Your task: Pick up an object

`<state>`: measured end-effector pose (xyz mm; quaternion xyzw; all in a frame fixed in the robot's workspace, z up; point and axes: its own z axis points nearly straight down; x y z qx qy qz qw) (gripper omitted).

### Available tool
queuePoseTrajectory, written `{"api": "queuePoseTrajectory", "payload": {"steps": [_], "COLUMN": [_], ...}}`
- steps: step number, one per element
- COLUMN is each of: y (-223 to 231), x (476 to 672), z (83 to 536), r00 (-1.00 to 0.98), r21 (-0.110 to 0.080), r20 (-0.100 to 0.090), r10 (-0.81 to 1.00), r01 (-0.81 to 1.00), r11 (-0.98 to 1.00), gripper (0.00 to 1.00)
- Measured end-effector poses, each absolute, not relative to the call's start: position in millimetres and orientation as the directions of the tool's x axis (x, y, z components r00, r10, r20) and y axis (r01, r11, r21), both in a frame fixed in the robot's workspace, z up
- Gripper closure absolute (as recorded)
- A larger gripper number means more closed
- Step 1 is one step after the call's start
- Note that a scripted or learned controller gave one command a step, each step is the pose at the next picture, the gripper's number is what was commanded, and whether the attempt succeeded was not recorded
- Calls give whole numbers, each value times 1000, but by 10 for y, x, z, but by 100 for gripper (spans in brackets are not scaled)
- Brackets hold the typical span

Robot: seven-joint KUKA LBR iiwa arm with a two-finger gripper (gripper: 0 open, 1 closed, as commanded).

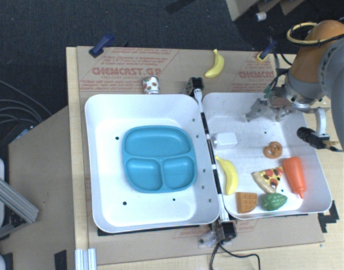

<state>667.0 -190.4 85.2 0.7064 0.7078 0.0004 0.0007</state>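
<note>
My gripper (269, 109) hangs over the far end of the right bin (239, 103), its fingers spread wide and holding nothing. My arm (312, 66) reaches in behind it from the right, the orange band uppermost.

Nearer the camera than the gripper, on the bin floor, lie the things to pick from. A white block (226, 140) sits down and to the left of the gripper. A pretzel (272, 149) lies just below the gripper, well apart from it. Beyond that come a carrot (295, 175), a pizza slice (269, 179) beside it, then a waffle (246, 201) and a green piece (274, 201) at the near edge. A banana (229, 174) rests along the bin's left wall.

Left of the gripper, the other bin (104, 167) holds a blue tray (159, 157) with three compartments.

Behind the gripper, on the cardboard (127, 69) past the bins, lie a second banana (215, 64) and a small cup (151, 84).
</note>
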Motion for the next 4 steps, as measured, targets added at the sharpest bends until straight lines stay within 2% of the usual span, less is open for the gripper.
{"api": "queuePoseTrajectory", "payload": {"steps": [1,2,3,4], "y": [-1970,-1980,-1904,-2024], "x": [6495,6670,6410,6669], "z": [850,850,849,852], "r00": [0,-2,0,-2], "r21": [-2,2,-2,1], "r20": [0,-1,0,-1], "r10": [1000,1000,1000,1000], "r01": [1000,1000,1000,1000], "r11": [0,2,0,2], "gripper": [0,0,0,0]}}
